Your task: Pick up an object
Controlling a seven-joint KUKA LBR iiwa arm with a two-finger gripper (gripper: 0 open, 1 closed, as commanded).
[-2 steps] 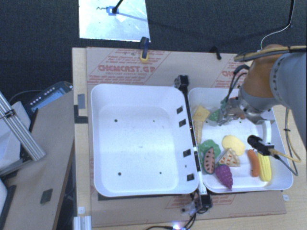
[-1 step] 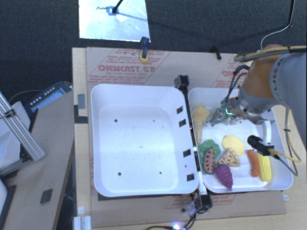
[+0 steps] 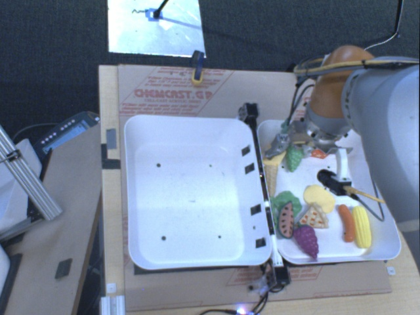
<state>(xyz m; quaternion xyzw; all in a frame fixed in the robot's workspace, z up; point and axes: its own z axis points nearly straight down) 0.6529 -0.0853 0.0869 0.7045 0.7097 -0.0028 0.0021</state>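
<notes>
Reaching into right bin, far corner.
Claw (image 3: pixel 292 140) hovers just above green leafy toy (image 3: pixel 293 158); grip state cannot tell. Toy lies directly beneath, long axis running near-to-far.

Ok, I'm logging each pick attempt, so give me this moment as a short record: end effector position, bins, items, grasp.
end effector: low over far left corner of right bin
nearest item: green toy, just below it
other items there: purple grapes, watermelon slice, corn cob, carrot
left bin: white, beside right bin
grasp: cannot tell
</notes>
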